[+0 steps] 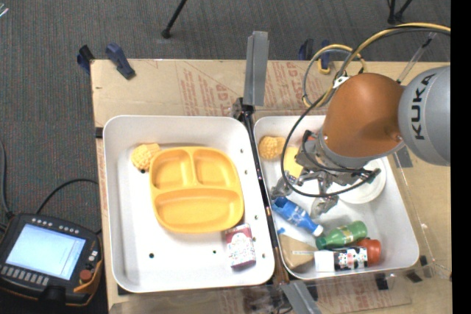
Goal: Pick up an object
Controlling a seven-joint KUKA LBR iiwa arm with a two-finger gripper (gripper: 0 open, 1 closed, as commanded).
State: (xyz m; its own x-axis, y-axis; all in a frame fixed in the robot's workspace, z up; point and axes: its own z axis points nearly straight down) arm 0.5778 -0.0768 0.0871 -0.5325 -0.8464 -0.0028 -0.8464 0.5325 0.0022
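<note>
My arm reaches from the right over the right bin (407,220), its orange band covering the bin's middle. The gripper (324,191) hangs low under the wrist, just above a blue bottle (296,215) and beside a white dish (366,188). A green bottle (342,234), a red-capped black-and-white bottle (353,257) and a tan wedge (296,251) lie along the bin's front. A yellow waffle-like ball (270,148) sits at the bin's back left. Nothing shows between the fingers.
The left bin (121,232) holds a yellow divided plate (196,187), a yellow textured ball (144,155) at its back left and a small pink-and-white carton (240,246) at the front right. A teach pendant (48,257) lies at the lower left.
</note>
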